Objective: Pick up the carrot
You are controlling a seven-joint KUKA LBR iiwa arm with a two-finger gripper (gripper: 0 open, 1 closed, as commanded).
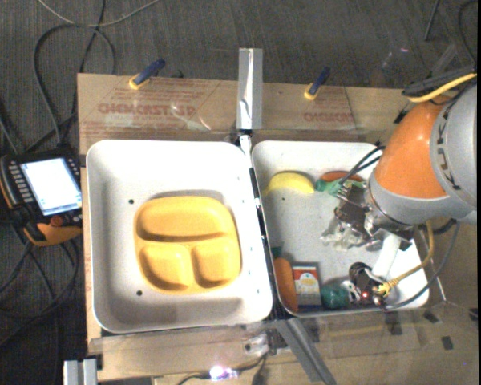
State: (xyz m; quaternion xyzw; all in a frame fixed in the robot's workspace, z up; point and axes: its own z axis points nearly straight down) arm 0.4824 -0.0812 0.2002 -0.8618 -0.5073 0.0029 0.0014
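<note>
Both white bins [104, 239] smooth moulded plastic, slight sheen; yellow divided tray [190, 241] matt plastic, soft-edged; cardboard sheet [184, 111] under bins brown, matt, printed; arm's orange band [413, 167] glossy; grey arm shell [469, 147] smooth satin; carrot [284, 281] dull orange; floor [224, 14] rough dark carpet.
</note>
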